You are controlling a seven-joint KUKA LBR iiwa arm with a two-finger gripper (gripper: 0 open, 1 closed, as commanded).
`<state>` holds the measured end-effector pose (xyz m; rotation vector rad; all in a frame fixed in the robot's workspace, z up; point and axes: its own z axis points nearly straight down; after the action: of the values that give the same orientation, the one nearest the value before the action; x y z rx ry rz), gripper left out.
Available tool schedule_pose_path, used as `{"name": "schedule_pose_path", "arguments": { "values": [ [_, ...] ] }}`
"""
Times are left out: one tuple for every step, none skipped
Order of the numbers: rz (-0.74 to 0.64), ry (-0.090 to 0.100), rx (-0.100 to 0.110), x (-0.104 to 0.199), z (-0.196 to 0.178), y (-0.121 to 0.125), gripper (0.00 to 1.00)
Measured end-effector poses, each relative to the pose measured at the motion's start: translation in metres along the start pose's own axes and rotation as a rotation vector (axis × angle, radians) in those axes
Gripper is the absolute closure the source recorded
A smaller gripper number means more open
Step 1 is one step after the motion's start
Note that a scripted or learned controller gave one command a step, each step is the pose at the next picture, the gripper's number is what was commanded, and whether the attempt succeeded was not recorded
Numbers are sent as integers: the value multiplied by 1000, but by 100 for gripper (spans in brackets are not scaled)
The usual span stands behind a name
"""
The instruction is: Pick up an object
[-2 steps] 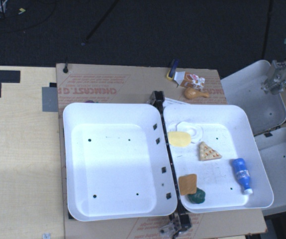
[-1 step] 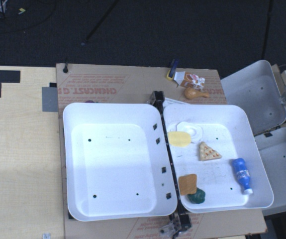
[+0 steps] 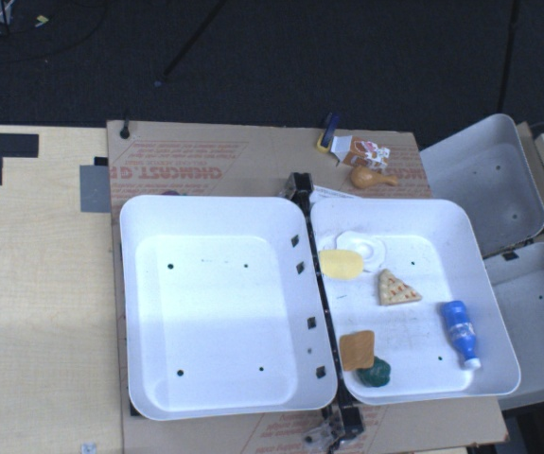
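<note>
The surface (image 3: 35, 301) is pale wood and carries a brown cardboard sheet (image 3: 253, 164). Two white bins sit on the sheet, side by side and touching along their inner edges.

The left bin (image 3: 134, 216) shows a bare floor with small dark holes. The right bin (image 3: 461, 218) holds every candidate object:

- Blue bottle (image 3: 460, 331): lying on its side near the bin's right edge, white cap toward the near right corner.
- Yellow oval piece (image 3: 342, 265): against the bin's left edge, toward the far side.
- White ring (image 3: 363, 249): just beside the yellow oval piece, on its far side.
- Triangular slice (image 3: 396, 289): near the bin's centre, well apart from the bottle.
- Brown square piece (image 3: 357, 349): near the bin's near left corner.
- Green lump (image 3: 377, 374): touching the brown square piece, at the near edge.

An orange toy (image 3: 371, 177) and a small packet (image 3: 366, 149) lie on the cardboard beyond the right bin's far edge.

Pincer state: cannot be told.
</note>
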<state>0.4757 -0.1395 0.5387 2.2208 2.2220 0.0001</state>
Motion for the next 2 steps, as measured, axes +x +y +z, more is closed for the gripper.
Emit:
{"name": "schedule_pose_path", "arguments": {
  "values": [
    [6, 0, 6, -72, 36, 0, 100],
    [-3, -2, -1, -73, 0, 41, 100]
  ]
}}
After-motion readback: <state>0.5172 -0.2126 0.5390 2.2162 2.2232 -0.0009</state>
